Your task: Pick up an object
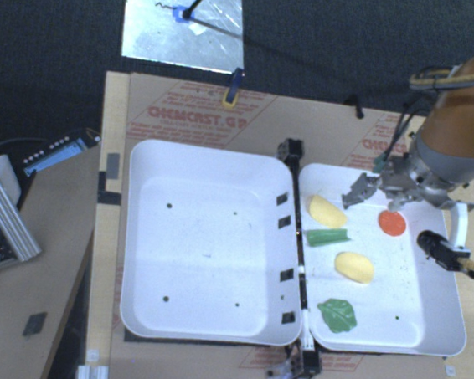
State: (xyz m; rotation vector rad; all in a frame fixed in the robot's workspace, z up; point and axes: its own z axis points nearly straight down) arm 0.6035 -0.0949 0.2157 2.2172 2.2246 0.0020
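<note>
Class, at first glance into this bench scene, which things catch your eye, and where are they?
The bright toy foods in the right bin stand out: a red disc, two yellow pieces, a green bean-like strip and a green leafy piece. The gripper hovers over that bin's far end.

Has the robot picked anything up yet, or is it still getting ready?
Nothing looks picked up yet. All five things lie in the right bin: two yellow pieces, a green stick, a green leaf and a red disc. The gripper hangs over the bin's top, near the upper yellow piece, with nothing seen between its fingers. Left to do: come down, grab one and lift it.
</note>
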